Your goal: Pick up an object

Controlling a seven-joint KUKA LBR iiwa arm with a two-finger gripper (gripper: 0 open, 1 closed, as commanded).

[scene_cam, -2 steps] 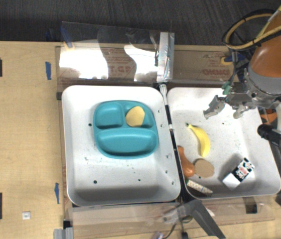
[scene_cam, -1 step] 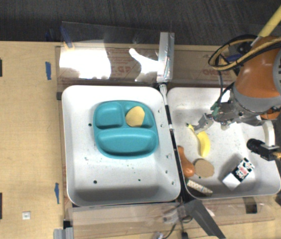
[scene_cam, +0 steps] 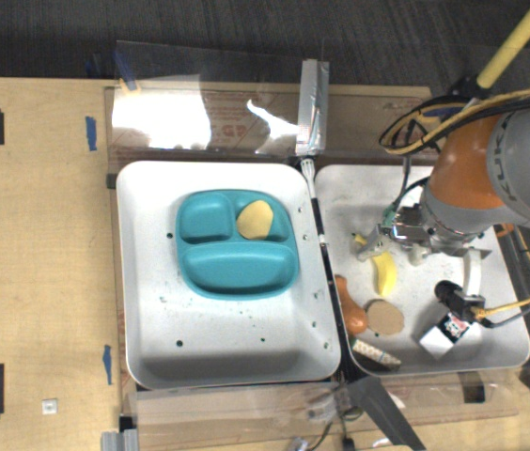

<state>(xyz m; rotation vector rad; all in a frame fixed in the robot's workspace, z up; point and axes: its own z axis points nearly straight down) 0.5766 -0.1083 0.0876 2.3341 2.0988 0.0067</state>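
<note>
- the arm [scene_cam: 491, 172] leans in over the right bin [scene_cam: 514, 341], its wrist low above the clutter; from where i stand i cannot tell how the claw [scene_cam: 404, 236] is set or whether it has hold of anything.
- just under it lies a small yellow banana-like piece [scene_cam: 385, 274], near the bin's middle; it looks light, smooth and a bit slippery, and curved, so a grip across its narrow waist seems the safest bet.
- just below that sits a brown round disc [scene_cam: 385, 318], flat and low, probably awkward to pinch except at its edges.
- an orange carrot-like piece [scene_cam: 350, 310] lies tight to the bin's left wall, leaving little room for a finger on that side.
- a white and black block [scene_cam: 444, 332] sits lower right with open floor around it, likely stiff and easy to clamp.
- the left bin [scene_cam: 143, 318] carries a teal divided tray [scene_cam: 237, 242] with a yellow lump [scene_cam: 255, 219] in its upper right compartment.
- open room is best in the right bin's upper left and lower right; its walls and the divider between bins are the edges to mind.
</note>
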